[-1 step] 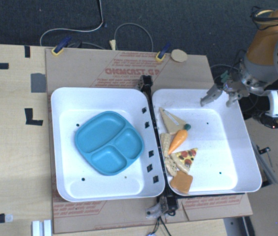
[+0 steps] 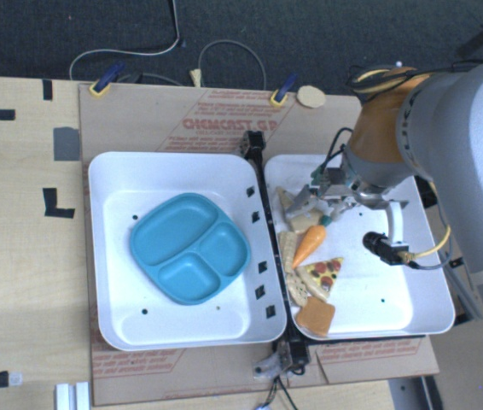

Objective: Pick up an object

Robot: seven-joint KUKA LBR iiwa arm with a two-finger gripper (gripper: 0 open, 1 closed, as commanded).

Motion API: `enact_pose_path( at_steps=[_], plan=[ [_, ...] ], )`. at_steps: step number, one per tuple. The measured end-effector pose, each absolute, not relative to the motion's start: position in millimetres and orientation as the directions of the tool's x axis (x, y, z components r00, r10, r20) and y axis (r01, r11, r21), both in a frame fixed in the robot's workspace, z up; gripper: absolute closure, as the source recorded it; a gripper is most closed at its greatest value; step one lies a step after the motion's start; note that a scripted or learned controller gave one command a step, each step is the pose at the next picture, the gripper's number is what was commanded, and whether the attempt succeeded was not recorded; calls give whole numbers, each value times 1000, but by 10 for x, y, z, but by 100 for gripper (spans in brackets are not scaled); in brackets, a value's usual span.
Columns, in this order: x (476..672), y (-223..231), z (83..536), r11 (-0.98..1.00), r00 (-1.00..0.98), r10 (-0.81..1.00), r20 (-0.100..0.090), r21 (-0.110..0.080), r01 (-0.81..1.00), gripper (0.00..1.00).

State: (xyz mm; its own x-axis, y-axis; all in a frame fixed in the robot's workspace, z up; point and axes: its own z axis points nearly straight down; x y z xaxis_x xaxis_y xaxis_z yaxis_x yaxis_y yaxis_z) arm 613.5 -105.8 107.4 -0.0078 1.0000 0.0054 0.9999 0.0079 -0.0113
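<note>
The carrot (image 2: 309,243) is the thing nearest the tool (image 2: 325,202), so look there first: it lies in the right bin (image 2: 395,314), close to that bin's left wall, on a slant. Its long axis runs from upper right to lower left, with the broad end up by the tool and the narrow tip pointing down toward the pizza slice (image 2: 322,273).

You will see the tool just above the carrot's upper end, hanging from the grey arm (image 2: 446,135) with its orange band (image 2: 380,126). Whether its fingers are spread or closed cannot be told from this angle, and nothing shows as clamped between them.

Around the carrot you have a small heap of toy food along the bin's left side: a pale cracker-like piece (image 2: 289,246) touching the carrot's left, another pale piece (image 2: 291,202) above it, the pizza slice just below, and a tan bread-like piece (image 2: 316,317) lower still, near the front wall.

The left bin (image 2: 109,195) holds a blue divided plate (image 2: 190,248) with three compartments, lying tilted to the bin's walls.

Both bins rest on a cardboard sheet (image 2: 216,122) on the tabletop (image 2: 20,229). The sheet carries red printing above the bins, but the letters are too blurred to read. A blue clip (image 2: 284,86) pins the sheet's far edge.
</note>
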Motion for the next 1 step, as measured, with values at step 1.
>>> enact_pose_path(
  at_steps=[1],
  plan=[
    [5922, -1004, 851, 1, -1, 1000, -4, 5, 1000, 0]
  ],
)
